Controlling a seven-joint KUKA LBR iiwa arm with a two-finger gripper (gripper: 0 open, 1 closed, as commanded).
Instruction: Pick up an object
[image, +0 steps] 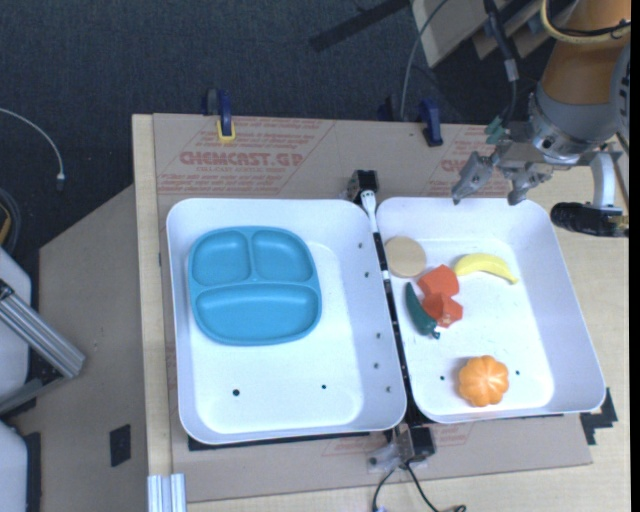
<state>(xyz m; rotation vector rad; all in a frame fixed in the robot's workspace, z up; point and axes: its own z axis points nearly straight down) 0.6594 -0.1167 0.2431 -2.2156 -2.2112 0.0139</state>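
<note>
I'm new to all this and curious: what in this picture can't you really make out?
- Arm: cut off by the top edge, so its upper part is unseen.
- Green item: partly under the red pieces; its kind is unclear.
- Tan round thing: too small to identify.
- Printed board: lettering covered by the left bin and right bin.

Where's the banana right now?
The banana lies in the right bin, toward its far side, just right of the red pepper and below the open gripper.
</note>
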